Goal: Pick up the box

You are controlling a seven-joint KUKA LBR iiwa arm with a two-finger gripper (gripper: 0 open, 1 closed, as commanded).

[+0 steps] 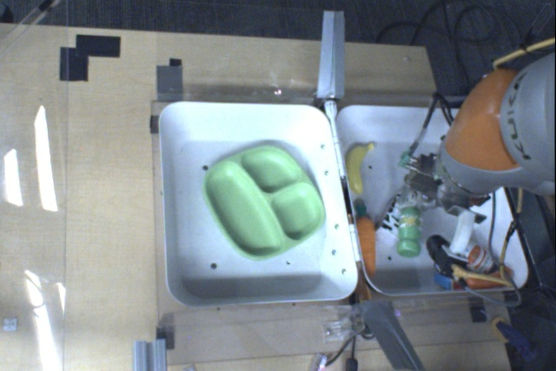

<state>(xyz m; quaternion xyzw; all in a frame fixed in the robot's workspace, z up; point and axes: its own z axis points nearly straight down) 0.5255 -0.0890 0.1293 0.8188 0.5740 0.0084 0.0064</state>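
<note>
What may be the box [463, 232], a small white oblong, lies in the right bin [382, 122] near its near right corner, partly under the arm [495, 135]; I cannot be sure of it. Just nearer lie an orange-red thing [479, 257] and a black thing [440, 248], too tangled to name. Left of the box stands a green bottle [408, 237], just below the gripper [415, 188], which hangs over the middle of that bin. Whether the jaws are apart or together cannot be told. A banana [357, 165] lies along the bin's left wall, with a carrot [367, 246] nearer on the same side. The left bin [174, 213] holds a green three-part tray [263, 200]. Both bins rest on the pale wooden surface [104, 230].
</note>
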